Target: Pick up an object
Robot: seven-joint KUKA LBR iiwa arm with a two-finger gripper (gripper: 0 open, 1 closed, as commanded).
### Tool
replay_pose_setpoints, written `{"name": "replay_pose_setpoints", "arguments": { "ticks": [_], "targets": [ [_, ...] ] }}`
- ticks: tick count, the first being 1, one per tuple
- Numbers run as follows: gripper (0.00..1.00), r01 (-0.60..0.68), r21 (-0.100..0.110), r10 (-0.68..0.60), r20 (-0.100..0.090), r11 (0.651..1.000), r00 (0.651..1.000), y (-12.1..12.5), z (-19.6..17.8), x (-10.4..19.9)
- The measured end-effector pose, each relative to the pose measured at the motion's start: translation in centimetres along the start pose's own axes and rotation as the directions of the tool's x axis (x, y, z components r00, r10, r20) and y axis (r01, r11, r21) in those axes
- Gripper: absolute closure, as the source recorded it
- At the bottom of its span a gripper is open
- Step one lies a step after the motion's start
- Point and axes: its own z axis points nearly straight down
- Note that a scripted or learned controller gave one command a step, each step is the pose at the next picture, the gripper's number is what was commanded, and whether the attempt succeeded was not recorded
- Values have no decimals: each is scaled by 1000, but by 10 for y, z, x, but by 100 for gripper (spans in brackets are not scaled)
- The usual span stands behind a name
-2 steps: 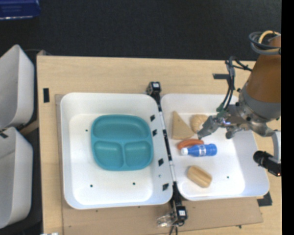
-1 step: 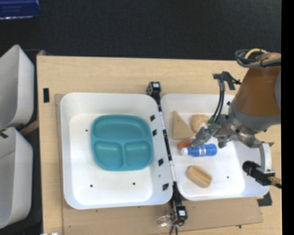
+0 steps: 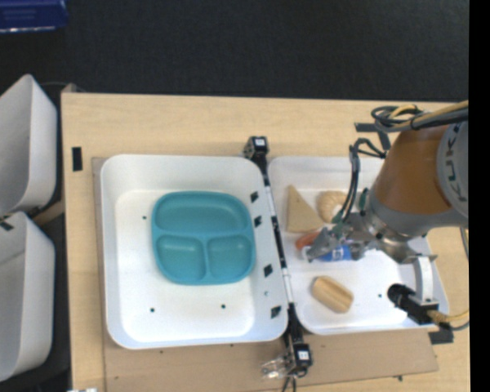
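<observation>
In the right bin (image 3: 367, 323) the gripper (image 3: 333, 247) sits low over a small cluster — an orange-red piece (image 3: 306, 239) and a blue-and-white item (image 3: 343, 254) — whether it is wide, narrow or holding anything I cannot tell. Just beside it lie a tan wedge (image 3: 300, 211) with flat faces, a pale rounded lump (image 3: 331, 203) and, nearer the front wall, a smooth tan loaf-shaped block (image 3: 332, 293) lying apart. The left bin (image 3: 118, 317) holds a glossy teal plate (image 3: 202, 237) with three compartments — rounded corners, lying flat.
</observation>
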Motion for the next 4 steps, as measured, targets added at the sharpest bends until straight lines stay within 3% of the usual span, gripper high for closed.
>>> {"name": "replay_pose_setpoints", "arguments": {
  "ticks": [1,2,4],
  "targets": [
    [0,1,0,-1,1,1000,1000,3,61,-6],
    [100,-7,-6,7,-1,1000,1000,5,48,-6],
    [100,6,-11,-6,1,1000,1000,1,-41,-6]
  ]
}}
